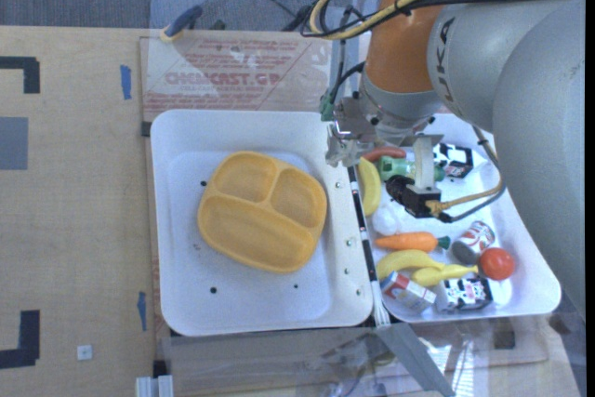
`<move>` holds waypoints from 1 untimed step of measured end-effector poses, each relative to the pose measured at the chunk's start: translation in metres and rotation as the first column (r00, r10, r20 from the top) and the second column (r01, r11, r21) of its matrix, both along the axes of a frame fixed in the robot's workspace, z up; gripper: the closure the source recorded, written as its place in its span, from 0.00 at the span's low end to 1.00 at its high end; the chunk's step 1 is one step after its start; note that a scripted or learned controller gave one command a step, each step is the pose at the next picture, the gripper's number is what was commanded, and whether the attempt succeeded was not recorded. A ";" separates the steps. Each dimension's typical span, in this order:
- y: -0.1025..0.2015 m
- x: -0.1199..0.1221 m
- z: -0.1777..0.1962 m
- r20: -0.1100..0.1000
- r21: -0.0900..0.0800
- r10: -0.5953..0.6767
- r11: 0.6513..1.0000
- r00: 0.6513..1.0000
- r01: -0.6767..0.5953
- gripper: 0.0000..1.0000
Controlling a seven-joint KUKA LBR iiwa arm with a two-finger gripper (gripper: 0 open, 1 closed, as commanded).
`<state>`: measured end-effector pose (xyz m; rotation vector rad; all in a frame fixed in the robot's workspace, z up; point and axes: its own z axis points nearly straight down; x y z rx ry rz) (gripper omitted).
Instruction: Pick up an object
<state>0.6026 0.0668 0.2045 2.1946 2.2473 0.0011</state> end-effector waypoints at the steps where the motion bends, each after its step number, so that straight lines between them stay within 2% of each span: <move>1: 0.001 0.001 0.010 0.002 -0.001 0.004 1.000 1.000 -0.004 1.00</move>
